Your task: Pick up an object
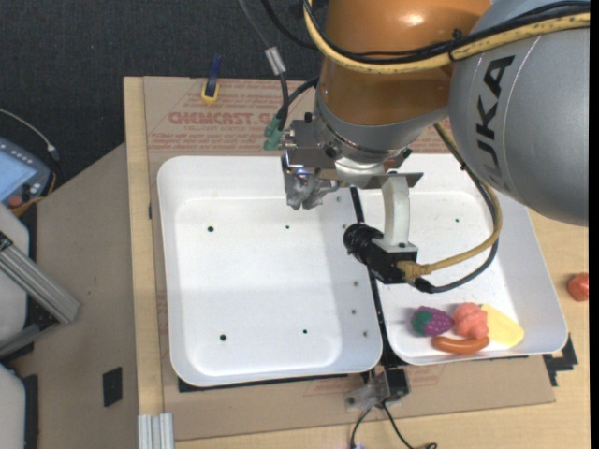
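Small toy foods lie in the near corner of the right bin (468, 209): a purple grape bunch (431, 321), a pink-orange piece (471, 318), a yellow piece (506, 329) and a red-orange sausage shape (460, 344). My gripper (301, 195) hangs under the big orange wrist band (398, 36), over the far edge of the left bin (253, 279), well away from the foods. Nothing shows beneath it but bare white bin floor. The arm hides the far part of the right bin.
A black cable fitting (374, 251) hangs from the wrist over the ridge between the bins. A small orange object (580, 286) sits on the bench right of the right bin. A blue-and-yellow clip (212, 82) stands at the cardboard's far edge.
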`<state>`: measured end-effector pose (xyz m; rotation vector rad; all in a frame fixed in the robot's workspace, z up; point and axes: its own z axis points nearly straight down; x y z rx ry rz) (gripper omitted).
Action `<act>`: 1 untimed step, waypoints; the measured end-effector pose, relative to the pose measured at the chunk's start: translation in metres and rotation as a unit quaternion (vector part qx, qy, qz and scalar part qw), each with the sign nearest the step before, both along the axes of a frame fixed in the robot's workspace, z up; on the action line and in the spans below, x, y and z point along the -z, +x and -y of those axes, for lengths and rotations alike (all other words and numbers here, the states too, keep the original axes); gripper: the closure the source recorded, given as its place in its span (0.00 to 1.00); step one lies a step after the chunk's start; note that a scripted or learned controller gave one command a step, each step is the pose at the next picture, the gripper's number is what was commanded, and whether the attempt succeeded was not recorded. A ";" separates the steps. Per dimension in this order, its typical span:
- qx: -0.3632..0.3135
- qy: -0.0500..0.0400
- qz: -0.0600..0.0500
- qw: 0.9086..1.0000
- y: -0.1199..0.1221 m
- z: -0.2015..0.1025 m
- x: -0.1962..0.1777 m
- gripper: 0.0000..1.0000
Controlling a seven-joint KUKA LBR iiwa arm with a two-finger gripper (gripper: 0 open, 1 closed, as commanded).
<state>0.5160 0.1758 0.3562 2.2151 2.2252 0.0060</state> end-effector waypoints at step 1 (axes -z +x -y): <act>0.000 0.001 0.001 1.000 0.014 -0.048 -0.067 1.00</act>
